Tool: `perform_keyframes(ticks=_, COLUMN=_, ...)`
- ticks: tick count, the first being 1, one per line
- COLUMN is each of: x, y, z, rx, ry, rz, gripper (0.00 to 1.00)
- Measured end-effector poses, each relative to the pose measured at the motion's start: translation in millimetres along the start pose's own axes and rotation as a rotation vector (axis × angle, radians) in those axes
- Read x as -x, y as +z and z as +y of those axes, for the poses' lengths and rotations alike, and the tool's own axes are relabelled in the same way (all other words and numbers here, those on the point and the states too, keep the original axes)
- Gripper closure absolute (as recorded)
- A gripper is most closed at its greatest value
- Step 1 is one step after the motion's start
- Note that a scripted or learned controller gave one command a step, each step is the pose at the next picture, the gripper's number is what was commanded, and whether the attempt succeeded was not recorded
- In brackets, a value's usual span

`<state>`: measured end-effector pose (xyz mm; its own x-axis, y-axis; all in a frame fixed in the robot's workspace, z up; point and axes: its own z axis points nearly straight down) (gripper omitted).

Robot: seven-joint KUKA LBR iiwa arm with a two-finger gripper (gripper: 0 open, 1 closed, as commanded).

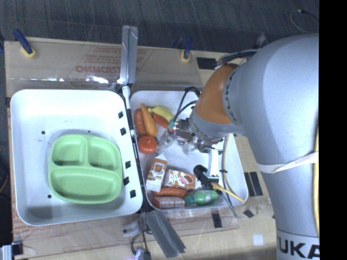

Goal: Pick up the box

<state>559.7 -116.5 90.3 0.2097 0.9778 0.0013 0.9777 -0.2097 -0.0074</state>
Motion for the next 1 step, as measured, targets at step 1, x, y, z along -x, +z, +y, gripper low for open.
perform_keyframes(ticks=1, x=-1.0, y=-9.3, z=-0.4, rx=-0.004, ry=-0.005, rz=0.001, gripper=1.00)
